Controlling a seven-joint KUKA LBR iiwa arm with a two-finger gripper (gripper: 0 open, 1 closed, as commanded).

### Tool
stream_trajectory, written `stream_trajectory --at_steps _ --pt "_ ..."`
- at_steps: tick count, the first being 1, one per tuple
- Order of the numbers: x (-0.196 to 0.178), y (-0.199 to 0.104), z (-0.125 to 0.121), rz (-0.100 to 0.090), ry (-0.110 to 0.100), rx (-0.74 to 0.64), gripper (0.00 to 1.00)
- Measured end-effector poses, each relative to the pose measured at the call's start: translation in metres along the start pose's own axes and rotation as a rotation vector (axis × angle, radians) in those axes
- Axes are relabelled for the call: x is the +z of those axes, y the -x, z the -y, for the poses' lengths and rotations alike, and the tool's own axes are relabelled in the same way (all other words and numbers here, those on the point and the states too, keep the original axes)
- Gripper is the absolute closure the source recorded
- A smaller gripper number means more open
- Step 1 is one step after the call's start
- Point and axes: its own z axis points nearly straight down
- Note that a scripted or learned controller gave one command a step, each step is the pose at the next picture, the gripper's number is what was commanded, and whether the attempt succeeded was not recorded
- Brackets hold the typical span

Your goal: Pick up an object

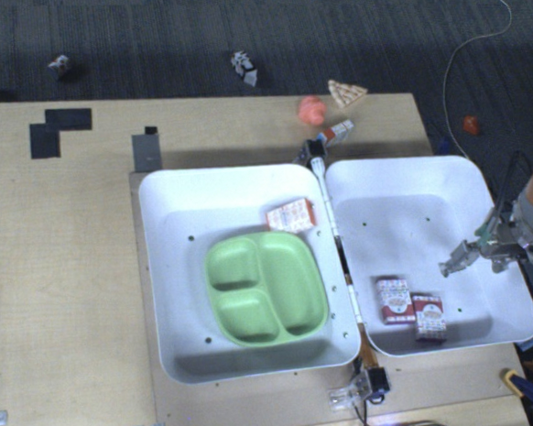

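We see two white bins side by side on the counter (62, 297). The left bin (169, 206) holds a green divided tray (265, 287), and a small red-and-white packet (291, 215) lies just beyond the tray's far right corner, near the shared wall. In the right bin (412, 196) two small red-and-white boxes sit close together near the front: one box (394, 299) stands nearer the dividing wall, the other box (429, 316) just beside it toward the front rim. The gripper (472, 256) reaches in over the right bin's right side, above bare floor and apart from both boxes; we cannot tell whether the jaws are parted or closed, and nothing shows between them. Behind the bins, on the counter's far edge, rest a pink ball (312, 110), a wedge-shaped toy (346, 93) and a small tube (338, 132).
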Motion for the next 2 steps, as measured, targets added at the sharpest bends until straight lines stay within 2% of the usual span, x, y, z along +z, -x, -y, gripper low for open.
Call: stream_trajectory --at_steps 1,2 --pt "0.073 -0.043 0.006 0.0 0.004 0.0 0.0" --pt "0.062 -0.043 0.004 0.003 0.01 -0.003 1.0"
